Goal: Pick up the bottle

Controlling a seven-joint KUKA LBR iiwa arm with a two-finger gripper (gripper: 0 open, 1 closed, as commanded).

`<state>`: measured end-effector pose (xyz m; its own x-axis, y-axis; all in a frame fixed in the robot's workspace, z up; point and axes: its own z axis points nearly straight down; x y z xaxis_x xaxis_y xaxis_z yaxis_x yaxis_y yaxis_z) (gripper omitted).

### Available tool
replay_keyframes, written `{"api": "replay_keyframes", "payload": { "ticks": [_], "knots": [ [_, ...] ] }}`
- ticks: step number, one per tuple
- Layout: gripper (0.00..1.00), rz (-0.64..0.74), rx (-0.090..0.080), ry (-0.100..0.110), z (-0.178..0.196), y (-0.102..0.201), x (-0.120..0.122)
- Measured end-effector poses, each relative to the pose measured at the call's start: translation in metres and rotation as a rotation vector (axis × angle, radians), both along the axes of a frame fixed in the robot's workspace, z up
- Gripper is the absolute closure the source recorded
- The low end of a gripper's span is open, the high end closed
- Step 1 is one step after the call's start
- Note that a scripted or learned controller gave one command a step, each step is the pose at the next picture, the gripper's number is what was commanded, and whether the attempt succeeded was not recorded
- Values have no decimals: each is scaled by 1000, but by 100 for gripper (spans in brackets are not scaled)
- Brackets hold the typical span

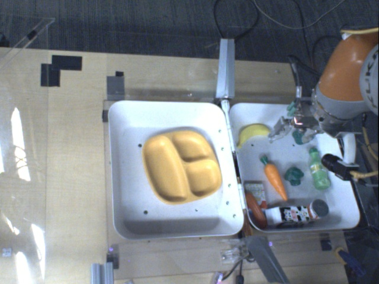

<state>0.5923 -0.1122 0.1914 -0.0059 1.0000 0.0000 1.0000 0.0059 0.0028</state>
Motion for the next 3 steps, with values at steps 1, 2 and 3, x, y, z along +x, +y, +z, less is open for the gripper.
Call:
{"api": "replay_keyframes", "payload": {
  "ticks": [1, 2, 3],
  "knots": [
    [0, 101, 2, -8, -96, -73, -26],
    [0, 200, 11, -18, -100, -80, -58],
    [100, 199, 1, -21, -89, -83, -58]
  ]
}}
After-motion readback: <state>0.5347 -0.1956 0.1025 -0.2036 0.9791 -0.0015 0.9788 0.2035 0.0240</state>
